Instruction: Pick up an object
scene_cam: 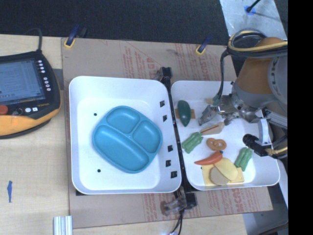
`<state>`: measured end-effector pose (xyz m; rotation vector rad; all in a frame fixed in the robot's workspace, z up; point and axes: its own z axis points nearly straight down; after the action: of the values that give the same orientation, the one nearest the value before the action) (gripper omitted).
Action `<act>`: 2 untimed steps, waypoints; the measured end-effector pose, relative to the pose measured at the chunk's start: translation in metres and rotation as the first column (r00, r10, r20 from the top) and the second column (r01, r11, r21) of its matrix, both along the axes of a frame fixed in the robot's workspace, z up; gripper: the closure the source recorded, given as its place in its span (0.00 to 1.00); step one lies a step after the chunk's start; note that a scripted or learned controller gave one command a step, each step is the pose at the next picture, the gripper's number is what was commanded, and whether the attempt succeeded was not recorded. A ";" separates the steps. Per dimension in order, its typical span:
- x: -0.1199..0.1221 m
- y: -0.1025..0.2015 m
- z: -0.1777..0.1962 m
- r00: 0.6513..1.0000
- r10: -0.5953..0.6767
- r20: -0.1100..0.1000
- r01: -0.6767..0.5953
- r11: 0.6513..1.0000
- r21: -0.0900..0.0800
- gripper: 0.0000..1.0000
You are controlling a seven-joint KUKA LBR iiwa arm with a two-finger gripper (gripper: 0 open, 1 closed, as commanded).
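Taking the blue sectioned plate (127, 138) as the landmark: it lies tilted in the left white bin (78, 131), near that bin's middle, on the desk (34, 170).

Nearest the camera, to the right of the plate and a little lower in the view, the right white bin (274, 173) holds a pale yellow piece (228, 170) with a tan, rounded piece (218, 176) resting against it. Just above those, still right of the plate, lies a red-orange pepper shape (210, 158), and farther right a green ridged piece (243, 158) stands at a slant. Level with the plate's middle sit a small pretzel-like ring (216, 144) and, closer to the plate, a light green ridged piece (191, 142). A thin tan and orange slice (212, 129) lies above the ring.

Farther back, right of the plate's upper edge, a dark green rounded piece (184, 112) rests close to the wall between the two bins. The end effector (211, 113) hangs beside it, just above the tan slice, its grey fingers pointing toward the plate; whether they are parted or closed I cannot tell, and nothing is seen between them. The grey and orange arm (257, 77) reaches in from beyond it.

Left of the plate, off the cardboard mat (122, 58), a handheld control pendant (27, 94) lies on the desk.
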<state>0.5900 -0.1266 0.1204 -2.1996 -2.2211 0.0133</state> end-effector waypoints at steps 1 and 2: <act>-0.023 -0.009 -0.031 1.000 -0.006 0.008 0.006 1.000 -0.005 0.00; -0.065 -0.020 -0.029 1.000 -0.007 0.009 0.007 1.000 -0.004 0.00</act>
<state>0.5252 -0.1467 0.0914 -2.2137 -2.2202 0.0086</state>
